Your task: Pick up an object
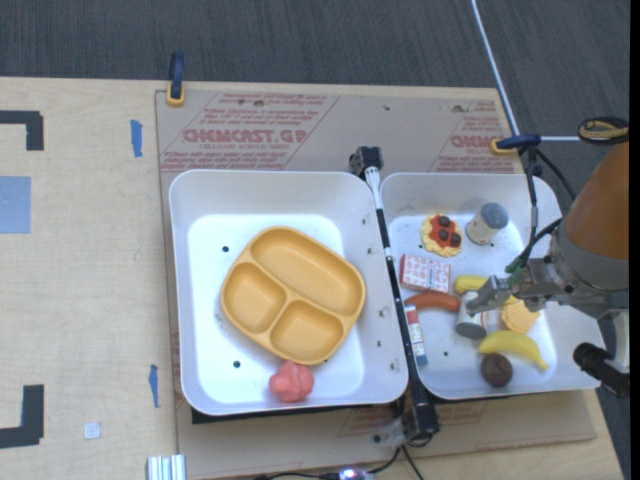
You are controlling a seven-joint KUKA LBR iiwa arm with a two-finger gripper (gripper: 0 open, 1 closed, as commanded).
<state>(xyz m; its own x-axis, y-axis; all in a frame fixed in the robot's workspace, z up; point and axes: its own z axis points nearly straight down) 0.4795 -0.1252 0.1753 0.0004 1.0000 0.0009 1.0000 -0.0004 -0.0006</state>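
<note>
The tool [484,306] is reaching in from the right and hovering low over the right bin [560,376]. Whether it is released or clenched cannot be told at this size, and nothing is showing clearly in its grip.

Toy food is lying all around it. A yellow piece [470,284] is sitting just left of the tool, and a red-orange sausage [432,300] is lying further left. A pale round slice [520,317] is resting just right of the tool. Below, a banana [515,347] is lying near the bin's front, with a brown round fruit [496,369] just beneath it. A pink-and-white checked packet [424,269] is sitting above the sausage, too small to read. Farther back, a small tart topped with berries [441,234] and a grey-capped little jar [487,222] are standing side by side.

In the left bin [190,268], a yellow three-compartment plate [292,293] is lying, with a pink lump [291,381] just in front of it.

Both bins are resting on a brown board [250,128] printed in red with "CHEMCAST GP", repeated but partly cut off at the right. The board is lying on the pale wooden surface [80,298], held by a blue-and-yellow clamp [176,76].
</note>
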